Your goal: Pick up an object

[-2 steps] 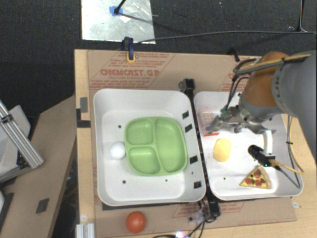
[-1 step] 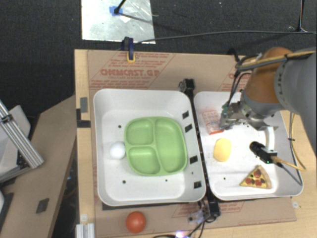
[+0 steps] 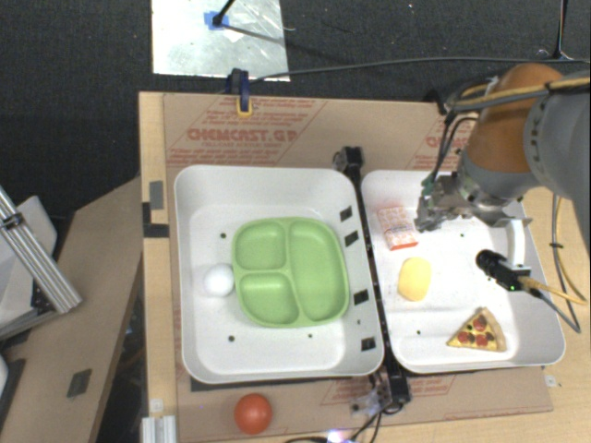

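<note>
Three objects lie in the right bin (image 3: pixel 443 317): a packet (image 3: pixel 397 227), a yellow lemon (image 3: pixel 415 278) and a pizza slice (image 3: pixel 478 331).

1. Target. The packet is the nearest candidate. It lies flat on the bin floor just beside the gripper (image 3: pixel 430 212), on the view's left of it and slightly lower in view. Whether the two touch cannot be told.
2. Handling. The packet looks thin, light and pliable. It is likely to slide or buckle under a top-down pinch, so grip it across the short width, at an edge.
3. Alternative. The lemon lies below the gripper in view, a little past the packet. It looks rounded, smooth and light, and may roll. Grip it across the narrow middle.
4. Pizza slice. It lies farthest from the gripper, toward the lower right in view. It is a low, stiff wedge and offers little height to grip.
5. Gripper state. Open or closed cannot be told, and nothing is seen held.
</note>
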